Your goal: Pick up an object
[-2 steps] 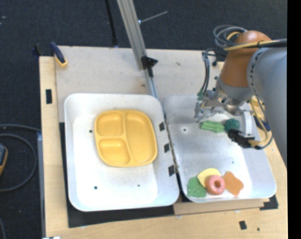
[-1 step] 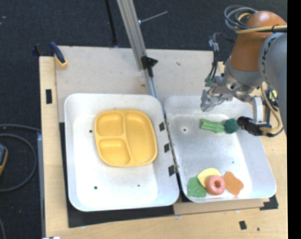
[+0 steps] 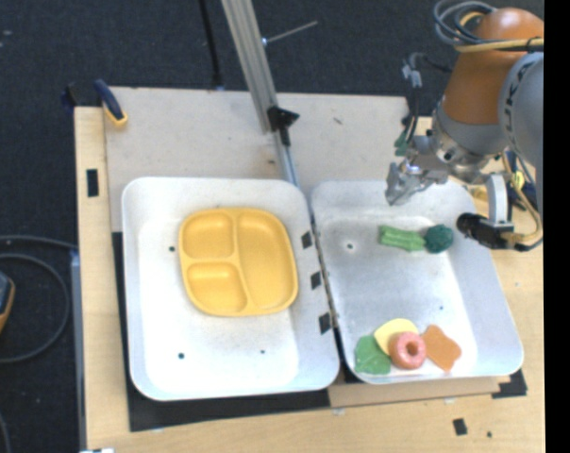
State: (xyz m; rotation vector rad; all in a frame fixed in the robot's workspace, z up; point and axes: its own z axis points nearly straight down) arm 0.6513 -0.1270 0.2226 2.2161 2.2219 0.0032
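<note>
Starting at your left, the left bin (image 3: pixel 153 347) holds a yellow divided plate (image 3: pixel 238 260), lying flat near the bin's middle. In the right bin (image 3: pixel 474 281) you see a cluster at the near edge: a green toy piece (image 3: pixel 369 356), a yellow disc (image 3: pixel 394 333), a pink donut (image 3: pixel 409 350) resting against the disc, and an orange piece (image 3: pixel 443 347) just beside the donut. Toward the far side lies a toy broccoli (image 3: pixel 417 239), and the gripper (image 3: pixel 399 192) hangs above the bin's far rim, near the broccoli but apart from it, with nothing between its tips; whether they are spread or closed, you cannot tell.
</note>
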